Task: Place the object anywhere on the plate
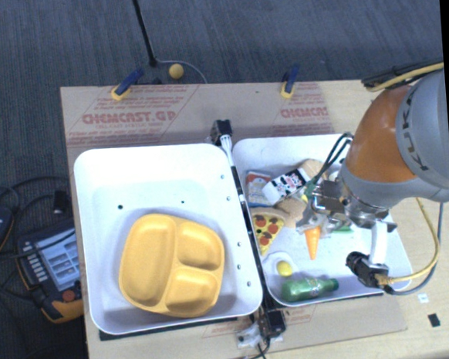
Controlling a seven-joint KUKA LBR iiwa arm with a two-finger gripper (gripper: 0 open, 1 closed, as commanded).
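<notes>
Carrot [312, 242] hung point-down beneath the gripper [318, 220] over the right bin [401, 265], apparently pinched at its top between the closed fingers. Well to the left, the yellow plate [173, 262] waited. Such a shallow hold could let the carrot slip during the carry across.

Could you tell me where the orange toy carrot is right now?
The orange toy carrot is in the right white bin, just below the gripper, above the green bottle.
</notes>
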